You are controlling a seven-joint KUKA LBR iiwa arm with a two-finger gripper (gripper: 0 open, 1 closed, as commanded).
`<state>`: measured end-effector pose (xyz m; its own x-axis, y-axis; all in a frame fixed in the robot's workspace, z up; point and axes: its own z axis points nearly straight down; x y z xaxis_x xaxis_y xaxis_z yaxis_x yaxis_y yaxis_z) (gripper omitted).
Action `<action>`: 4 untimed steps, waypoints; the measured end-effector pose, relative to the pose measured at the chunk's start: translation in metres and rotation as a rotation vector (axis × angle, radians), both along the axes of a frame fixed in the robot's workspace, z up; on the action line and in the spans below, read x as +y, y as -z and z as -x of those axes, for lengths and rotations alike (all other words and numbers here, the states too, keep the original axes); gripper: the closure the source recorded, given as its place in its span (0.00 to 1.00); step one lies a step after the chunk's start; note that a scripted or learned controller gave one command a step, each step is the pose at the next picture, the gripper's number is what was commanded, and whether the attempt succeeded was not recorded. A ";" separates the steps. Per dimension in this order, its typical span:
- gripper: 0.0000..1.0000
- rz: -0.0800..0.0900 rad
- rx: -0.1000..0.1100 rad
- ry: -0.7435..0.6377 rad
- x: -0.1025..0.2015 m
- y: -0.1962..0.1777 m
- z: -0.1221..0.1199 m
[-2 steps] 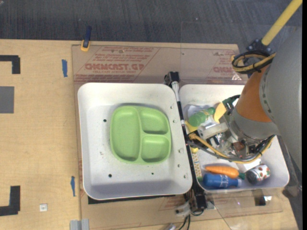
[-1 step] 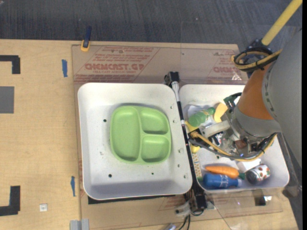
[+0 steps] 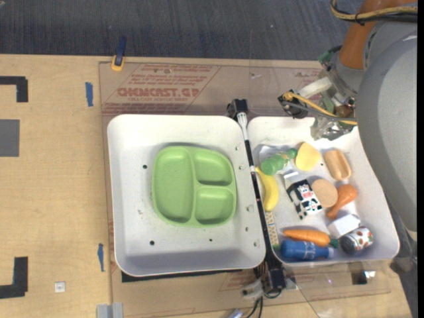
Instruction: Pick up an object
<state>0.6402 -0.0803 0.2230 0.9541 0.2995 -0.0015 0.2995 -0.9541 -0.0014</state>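
Camera view: the gripper (image 3: 329,126) is seen at the right bin's (image 3: 386,225) far edge, above the toy food; whether it is parted or closed cannot be told. A banana (image 3: 269,189), carrot (image 3: 306,234) and blue bottle (image 3: 305,250) are left lying there. A green divided plate (image 3: 195,185) is held by the left bin (image 3: 126,177).

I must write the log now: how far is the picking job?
Nothing looks picked yet. The gripper hangs over the right bin's far corner, with no object seen in it. The banana, carrot and blue bottle lie in the bin. Grasping and lifting remain.
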 end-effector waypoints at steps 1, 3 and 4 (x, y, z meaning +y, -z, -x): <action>1.00 -0.003 0.001 0.090 0.063 0.022 -0.015; 1.00 -0.003 0.007 0.057 0.045 -0.026 -0.005; 1.00 -0.002 0.006 0.104 0.023 -0.032 0.046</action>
